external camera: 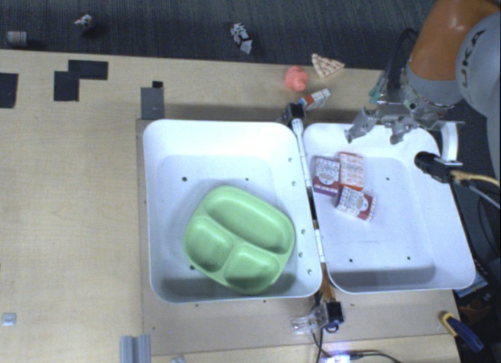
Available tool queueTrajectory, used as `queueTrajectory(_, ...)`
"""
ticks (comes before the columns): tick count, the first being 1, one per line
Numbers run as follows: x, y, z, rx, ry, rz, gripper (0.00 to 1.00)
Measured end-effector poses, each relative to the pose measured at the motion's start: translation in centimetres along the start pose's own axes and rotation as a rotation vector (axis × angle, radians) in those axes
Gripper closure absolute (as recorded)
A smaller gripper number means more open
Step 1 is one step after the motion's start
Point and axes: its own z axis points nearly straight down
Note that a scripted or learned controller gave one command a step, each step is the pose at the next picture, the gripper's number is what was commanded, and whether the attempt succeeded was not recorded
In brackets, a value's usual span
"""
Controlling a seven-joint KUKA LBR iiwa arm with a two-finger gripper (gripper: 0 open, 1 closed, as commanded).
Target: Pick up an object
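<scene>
A green divided plate [239,238] lies tilted in the left bin [168,197]. Red and white packets [343,182] lie bunched in the far left part of the right bin [423,244]. My gripper [378,131] hangs over the right bin's far edge, beyond and to the right of the packets. Its fingers [358,130] are spread open with nothing between them.
On the bench beyond the bins lie a pink ball [296,78], a pizza-slice toy [327,64] and a small red-tipped tube [314,100]. A black cable and fitting [434,166] cross the right bin's right rim. Small clutter sits on the dark floor farther back.
</scene>
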Motion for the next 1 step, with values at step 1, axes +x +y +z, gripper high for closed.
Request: queueTrajectory(1,2.17,0.22,9.57,-0.009,-0.002,-0.002,0.0)
